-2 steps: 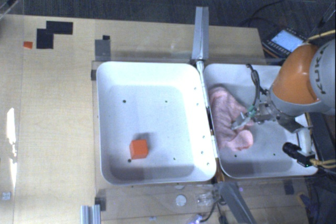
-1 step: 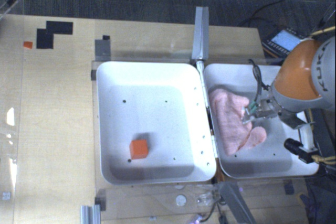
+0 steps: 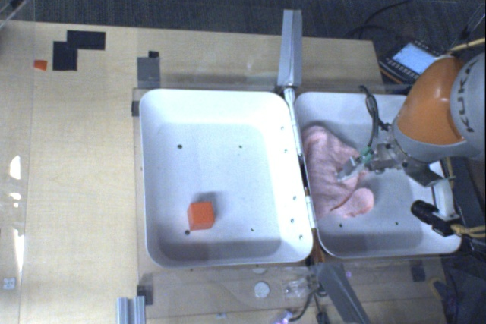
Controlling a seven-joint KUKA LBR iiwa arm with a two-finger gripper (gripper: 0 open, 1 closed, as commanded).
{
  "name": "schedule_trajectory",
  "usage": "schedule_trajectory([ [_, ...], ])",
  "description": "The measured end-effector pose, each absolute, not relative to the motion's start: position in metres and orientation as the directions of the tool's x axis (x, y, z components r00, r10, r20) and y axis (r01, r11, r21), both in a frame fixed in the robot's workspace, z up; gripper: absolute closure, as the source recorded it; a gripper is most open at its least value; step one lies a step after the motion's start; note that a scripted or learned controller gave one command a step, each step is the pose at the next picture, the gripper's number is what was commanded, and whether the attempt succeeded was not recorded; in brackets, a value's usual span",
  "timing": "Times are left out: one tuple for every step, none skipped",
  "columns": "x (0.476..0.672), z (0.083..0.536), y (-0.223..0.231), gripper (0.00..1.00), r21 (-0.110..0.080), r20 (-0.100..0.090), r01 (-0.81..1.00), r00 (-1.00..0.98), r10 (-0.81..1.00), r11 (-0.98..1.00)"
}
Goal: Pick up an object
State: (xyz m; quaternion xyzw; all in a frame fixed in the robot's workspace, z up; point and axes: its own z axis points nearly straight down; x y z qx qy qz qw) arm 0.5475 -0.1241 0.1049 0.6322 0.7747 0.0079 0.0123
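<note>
A pink, soft, crumpled object (image 3: 325, 155) lies against the left wall of the right bin (image 3: 395, 228). My gripper (image 3: 351, 168) is low over the pink object's right side and seems to touch it. The grey arm with its orange band (image 3: 429, 110) reaches in from the right above the bin. A small orange cube (image 3: 201, 215) sits alone in the front left part of the left bin (image 3: 228, 125), far from the gripper.
A grey upright post (image 3: 291, 49) stands at the back where the two bins meet. Black tape marks (image 3: 76, 48) and a small orange tag (image 3: 40, 65) lie on the wooden bench at the far left. Cables and a device (image 3: 414, 57) sit at the back right.
</note>
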Motion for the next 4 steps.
schedule_trajectory([
  [0.599,0.091,-0.126,0.0,0.014,-0.004,0.99,-0.138,0.99,0.138],
  [0.602,0.104,-0.124,1.0,0.023,-0.005,0.99,-0.142,0.99,0.142],
  [0.562,0.154,-0.173,1.0,0.01,-0.005,0.984,-0.176,0.984,0.176],
  [0.636,0.175,-0.095,1.0,0.008,-0.002,0.982,-0.189,0.982,0.189],
])
